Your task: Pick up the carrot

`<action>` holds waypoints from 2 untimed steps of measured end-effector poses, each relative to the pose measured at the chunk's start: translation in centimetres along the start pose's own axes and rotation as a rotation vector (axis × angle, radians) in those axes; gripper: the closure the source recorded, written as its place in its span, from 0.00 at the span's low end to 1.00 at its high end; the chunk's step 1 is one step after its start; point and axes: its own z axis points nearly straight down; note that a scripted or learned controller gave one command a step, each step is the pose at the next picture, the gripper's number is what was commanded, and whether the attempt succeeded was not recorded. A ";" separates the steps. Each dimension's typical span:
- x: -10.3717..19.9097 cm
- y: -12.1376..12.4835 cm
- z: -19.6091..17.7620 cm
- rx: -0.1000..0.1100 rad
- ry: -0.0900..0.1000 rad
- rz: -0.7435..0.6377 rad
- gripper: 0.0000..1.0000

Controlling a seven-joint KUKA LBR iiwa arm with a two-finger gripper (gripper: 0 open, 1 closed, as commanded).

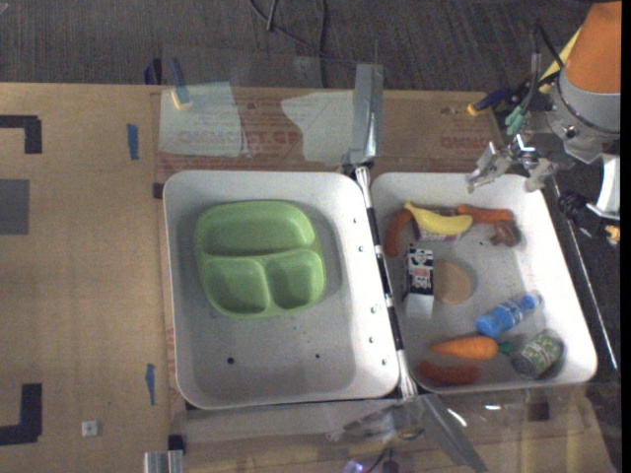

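Observation:
The carrot, orange with a small green top at its right end, lies near the front of the right bin. It sits between a blue bottle and a red sausage. My gripper hangs over the bin's far right corner, well behind the carrot and apart from it. Its fingers are spread open with nothing between them.
The right bin also holds a banana, an orange-red stick, a brown piece, a hot dog, a small carton, a tan disc and a can. A green divided plate lies in the left bin.

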 end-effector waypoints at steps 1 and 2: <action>0.2 4.3 2.9 -0.005 -0.002 -0.275 0.00; 0.4 -0.1 9.6 -0.002 0.001 -0.544 0.00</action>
